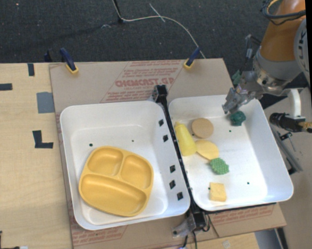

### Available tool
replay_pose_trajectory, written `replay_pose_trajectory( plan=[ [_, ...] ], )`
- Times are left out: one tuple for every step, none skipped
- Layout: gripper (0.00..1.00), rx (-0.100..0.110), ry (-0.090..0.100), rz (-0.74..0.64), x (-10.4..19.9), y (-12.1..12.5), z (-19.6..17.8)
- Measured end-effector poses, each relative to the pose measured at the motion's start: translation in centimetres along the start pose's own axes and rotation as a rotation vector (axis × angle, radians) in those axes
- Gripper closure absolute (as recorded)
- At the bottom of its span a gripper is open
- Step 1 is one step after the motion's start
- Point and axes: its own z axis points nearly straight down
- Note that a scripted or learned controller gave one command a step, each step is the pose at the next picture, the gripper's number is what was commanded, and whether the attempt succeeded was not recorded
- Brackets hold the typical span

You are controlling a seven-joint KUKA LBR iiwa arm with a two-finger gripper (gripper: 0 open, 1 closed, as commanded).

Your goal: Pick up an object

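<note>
- The tool [234, 106] hangs at the far right corner of the right-hand shallow white bin [267, 190], at the end of the grey arm with its orange band [284, 35]; whether it is wide or narrow I cannot tell, since its tip is small and blurred against the bin wall.
- Just beside and slightly below the tip lies a small dark green knobbly object [237, 118], the nearest candidate for the pick. It appears to touch or nearly touch the tool, but nothing shows it being gripped.
- Further into the same bin sit a round tan disc [202, 127], a long yellow piece [185, 139] against the central divider, a pale yellow oval slice [207, 149], a second green knobbly piece [219, 166] and a small yellow block [218, 192] near the front.
- The left-hand white bin [71, 127] holds a yellow compartment plate [116, 180], well apart from the tool.
- Both bins rest on a brown cardboard sheet [137, 80] clamped to the wooden tabletop [21, 184].
- Risk, as I judge it: the green object lies close to the bin's corner wall, so the tool could strike the rim or nudge the piece aside.
- Being small and rounded, it may also slip out on lifting.
</note>
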Motion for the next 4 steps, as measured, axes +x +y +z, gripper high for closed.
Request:
replay_pose_trajectory(
  plan=[
    [1.0,0.0,0.0,0.0,4.8,-0.9,-0.3],
    [1.0,0.001,-0.001,0.001,9.9,-2.4,1.1],
    [1.0,0.002,0.0,0.0,15.6,-4.0,1.9],
    [1.0,0.002,-0.002,-0.001,21.0,-4.6,3.2]
  ],
)
